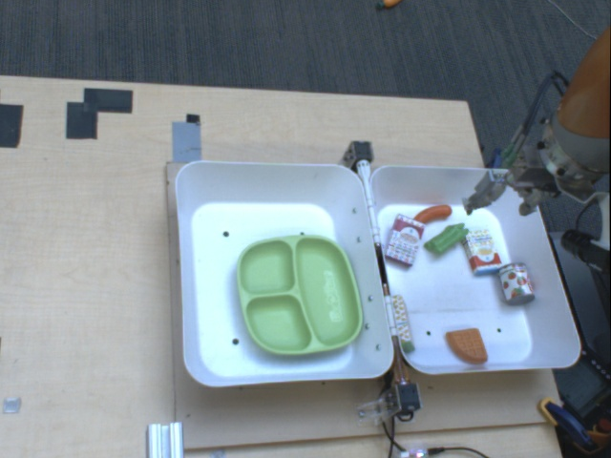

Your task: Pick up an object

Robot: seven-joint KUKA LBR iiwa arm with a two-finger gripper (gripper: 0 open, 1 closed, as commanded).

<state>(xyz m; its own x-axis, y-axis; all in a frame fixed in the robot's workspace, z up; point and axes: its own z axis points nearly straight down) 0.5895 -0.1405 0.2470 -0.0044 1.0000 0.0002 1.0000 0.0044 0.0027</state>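
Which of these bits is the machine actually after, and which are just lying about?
For the job, in the right bin:
red sausage
green pod
two small cartons
tin can
orange wedge
the pincer above them

Lying about:
green divided plate in the left bin
orange scrap on the floor

- Two white bins: left bin (205, 256), right bin (554, 342).
- One green divided plate (299, 295).
- Two small cartons: one (405, 240), another (483, 251).
- One can (516, 283).
- One red sausage (432, 214).
- One green vegetable (445, 239).
- One orange wedge (467, 344).
- One orange bit on the floor, upper right (391, 0).
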